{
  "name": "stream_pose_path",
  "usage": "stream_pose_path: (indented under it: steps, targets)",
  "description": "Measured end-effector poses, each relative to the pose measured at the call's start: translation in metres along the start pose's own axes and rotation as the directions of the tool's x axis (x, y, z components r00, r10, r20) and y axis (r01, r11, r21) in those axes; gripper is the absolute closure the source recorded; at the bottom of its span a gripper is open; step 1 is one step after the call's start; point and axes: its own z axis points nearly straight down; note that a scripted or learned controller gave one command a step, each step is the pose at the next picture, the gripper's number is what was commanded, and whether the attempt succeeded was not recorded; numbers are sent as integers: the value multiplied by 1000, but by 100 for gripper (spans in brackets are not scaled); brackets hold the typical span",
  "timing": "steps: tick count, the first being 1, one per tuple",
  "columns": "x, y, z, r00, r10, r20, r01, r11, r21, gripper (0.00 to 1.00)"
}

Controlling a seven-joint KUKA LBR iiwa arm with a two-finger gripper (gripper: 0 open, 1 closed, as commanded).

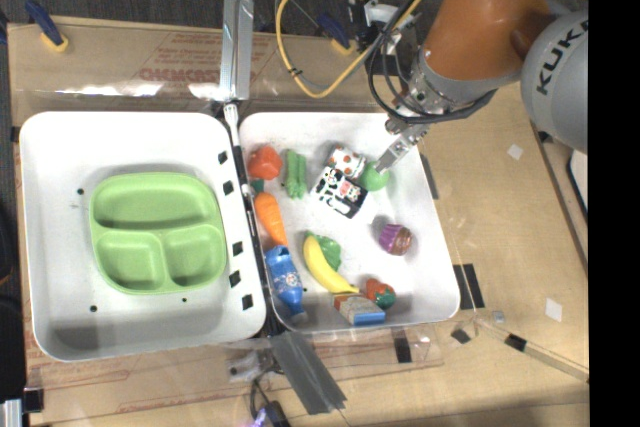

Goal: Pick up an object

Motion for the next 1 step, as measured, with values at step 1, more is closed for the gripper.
stream_pose_path:
  steps: [1]
  targets:
    - [-8, -6, 0, 956, -295, -4, 295, 956, 2, 100]
